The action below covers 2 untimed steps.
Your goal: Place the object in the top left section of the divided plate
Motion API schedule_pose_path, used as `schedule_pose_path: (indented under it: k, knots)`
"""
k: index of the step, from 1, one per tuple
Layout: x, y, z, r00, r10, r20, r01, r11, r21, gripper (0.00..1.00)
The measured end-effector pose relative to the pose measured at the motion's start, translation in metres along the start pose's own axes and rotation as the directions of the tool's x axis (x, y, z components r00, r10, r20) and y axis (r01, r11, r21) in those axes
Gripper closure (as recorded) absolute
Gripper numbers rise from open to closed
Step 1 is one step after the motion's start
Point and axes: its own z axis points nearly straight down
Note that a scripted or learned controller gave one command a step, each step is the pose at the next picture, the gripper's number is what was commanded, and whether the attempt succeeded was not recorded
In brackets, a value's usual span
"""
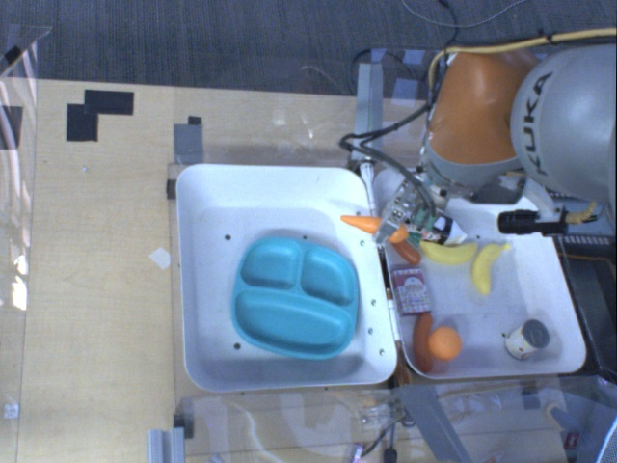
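Progress: carry under way; blue plastic divided plate [295, 296] in the left white bin [198, 287] has nothing in its sections, placement left.
Gripper: two-finger gripper [390, 230] closed on the carrot's right end, centre frame, above the bins' shared rim.
Object: small orange tapered toy carrot [362, 224], lying level, tip pointing left, up-right of the plate.
Remaining: move lower left, release over the top left section.

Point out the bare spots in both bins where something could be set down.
Left bin: bare floor all round the blue divided plate, widest along the left wall and back; all three plate sections are bare too. Right bin: one open patch between the bananas, the orange and the small cup. Its left side is crowded, with the gripper and carrot over the divider.
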Motion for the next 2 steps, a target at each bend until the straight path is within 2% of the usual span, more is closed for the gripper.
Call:
schedule_pose_path:
  k: [1,2]
  knots:
    - [0.076,0.011,-0.001,0.980,-0.198,-0.001,0.198,0.980,-0.001,1.00]
    - [0.137,0.055,0.017,0.961,-0.276,-0.002,0.276,0.961,-0.001,1.00]
